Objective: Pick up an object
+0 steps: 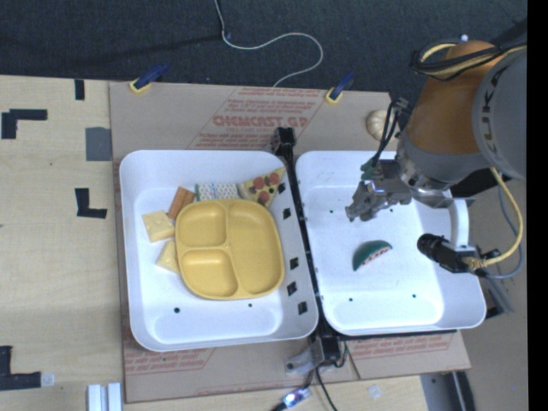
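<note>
Cardboard (257,118) underlies both bins on the bench, reaching past the fingers on every side. Next in size, the arm (458,118) comes in from the right, its orange band just above and to the right of the gripper (364,208), which hangs over the upper middle of the right bin (428,315). Whether the fingers are spread or closed cannot be told from this angle; nothing shows between them. The left bin (145,315) lies to the left of the fingers, across the black divider (295,221). In it sits a yellow divided plate (229,248), well to the left of the fingers and slightly lower, with several small flat pieces (163,225) tucked around its upper and left edges. Below the fingers and a touch to the right, apart from them, a small green and red wedge-shaped object (372,253) rests on the floor of the right bin.
</note>
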`<act>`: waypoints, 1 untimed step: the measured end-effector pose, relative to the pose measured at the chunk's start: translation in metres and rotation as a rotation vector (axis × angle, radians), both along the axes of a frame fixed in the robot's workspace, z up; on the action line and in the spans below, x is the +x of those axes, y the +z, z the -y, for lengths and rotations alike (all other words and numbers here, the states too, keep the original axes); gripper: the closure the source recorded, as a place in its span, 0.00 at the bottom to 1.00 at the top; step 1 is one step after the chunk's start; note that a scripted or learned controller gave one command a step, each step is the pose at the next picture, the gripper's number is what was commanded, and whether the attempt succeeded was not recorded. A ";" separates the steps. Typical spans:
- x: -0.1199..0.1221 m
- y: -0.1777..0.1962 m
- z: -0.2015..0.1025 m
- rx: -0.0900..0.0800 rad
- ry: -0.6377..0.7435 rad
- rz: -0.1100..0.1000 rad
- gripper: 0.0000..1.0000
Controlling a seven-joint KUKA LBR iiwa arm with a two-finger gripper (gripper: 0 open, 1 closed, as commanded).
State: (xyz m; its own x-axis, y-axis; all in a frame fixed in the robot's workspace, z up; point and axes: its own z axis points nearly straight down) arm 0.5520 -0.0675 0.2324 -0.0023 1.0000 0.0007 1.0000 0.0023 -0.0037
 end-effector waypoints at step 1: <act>-0.040 0.003 -0.034 0.000 0.001 -0.001 1.00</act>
